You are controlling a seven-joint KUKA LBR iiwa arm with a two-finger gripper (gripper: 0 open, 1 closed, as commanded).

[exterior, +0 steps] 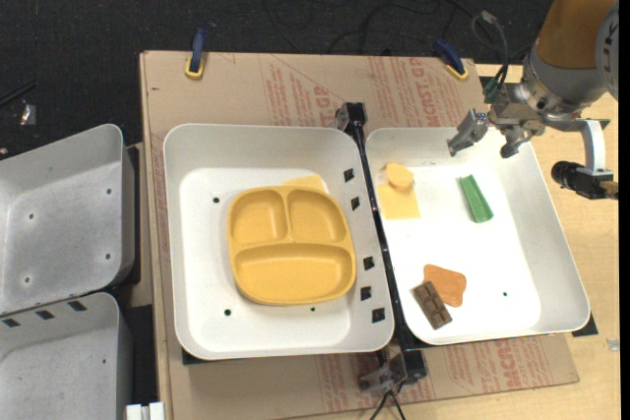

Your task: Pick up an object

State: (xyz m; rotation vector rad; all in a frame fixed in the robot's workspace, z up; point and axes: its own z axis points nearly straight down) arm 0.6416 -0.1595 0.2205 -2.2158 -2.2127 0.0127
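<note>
- Two white bins sit side by side on a cardboard sheet (295,79): left bin (192,211), right bin (536,241).
- Arm (581,25) reaches in from the right; its claw (486,139) hangs over the far edge of the right bin, near that bin's upper rim.
- Claw state: fingers spread apart, nothing between them.
- Green bar (475,198) lies in the right bin, just below the claw and slightly toward the near side; it is apart from the fingers, not touched.
- Yellow square (399,201) lies flat by the right bin's left wall, to the left of the claw and below it; a small orange round piece (399,176) rests at its upper edge.
- Orange wedge (448,282) lies toward the near side of the right bin, well apart from the claw.
- Brown block (431,303) lies touching the wedge's lower left edge, tilted.
- Yellow tray (291,246), with three compartments, lies in the middle of the left bin; a pale yellow sheet (310,183) pokes out from under its far edge.
- Blue clamps (196,54) hold the cardboard at its far edge.
</note>
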